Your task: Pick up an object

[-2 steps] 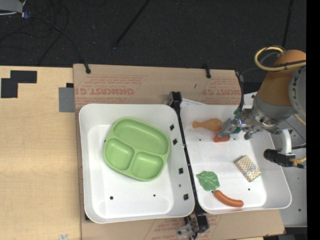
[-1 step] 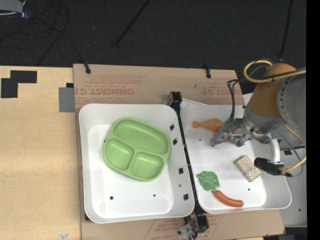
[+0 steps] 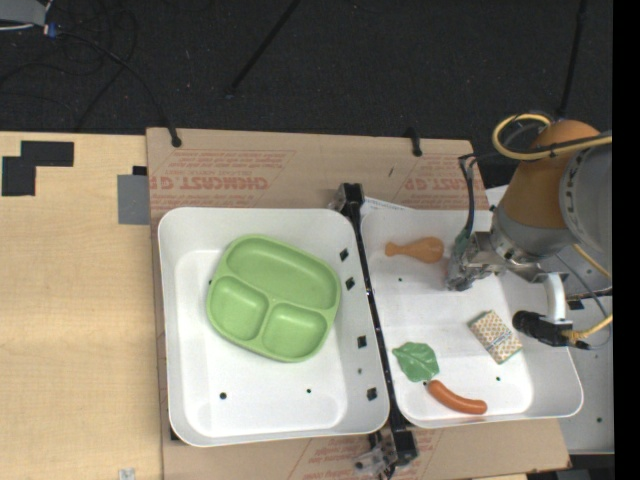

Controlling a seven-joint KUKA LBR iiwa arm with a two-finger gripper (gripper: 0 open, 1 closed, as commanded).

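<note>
Our tool (image 3: 460, 276) hangs low in the right bin (image 3: 560, 403), just right of a toy drumstick (image 3: 415, 250); its grip state we cannot tell. We judge the drumstick light, stiff, smooth plastic, best pinched across its thick end.

- The grey arm with its orange band (image 3: 560, 193) is cut off by the picture's right side.
- The dark two-finger gripper (image 3: 462, 276) is too small and murky to read.
- The small patterned tan block (image 3: 495, 336) has markings too fine to make out.

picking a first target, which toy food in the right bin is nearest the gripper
The orange drumstick at the far side of the right bin: it lies just left of the gripper. The green leaf and sausage sit near the bin's front.
</note>
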